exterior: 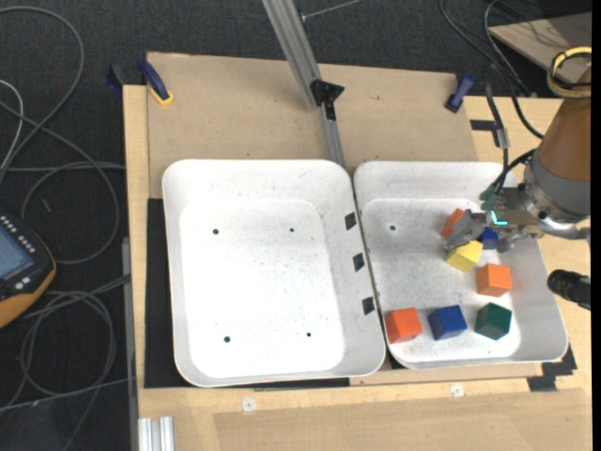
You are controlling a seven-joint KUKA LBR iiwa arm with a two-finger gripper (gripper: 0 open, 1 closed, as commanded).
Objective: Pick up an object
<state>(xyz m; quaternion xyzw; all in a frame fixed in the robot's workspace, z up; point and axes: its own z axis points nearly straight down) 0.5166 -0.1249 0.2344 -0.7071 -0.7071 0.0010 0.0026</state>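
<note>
My gripper (481,227) hangs low over the upper right part of the right bin (413,195), reaching in from the right. It is in among a tight cluster: a red block (454,221) just to its left, a yellow block (463,257) just below it, and a small blue piece (489,241) partly hidden under the gripper body. Whether it touches any of them cannot be told. An orange block (494,278) lies a little lower. Along the bin's front wall sit an orange-red cube (405,323), a blue cube (447,321) and a green cube (492,320).
The left bin (188,252) lies beside the right one, across a shared rim with black clips (358,261). A slanted metal pole (300,54) rises behind the bins. Blue clamps (156,81) hold the board's back corners. Cables lie on the floor at left.
</note>
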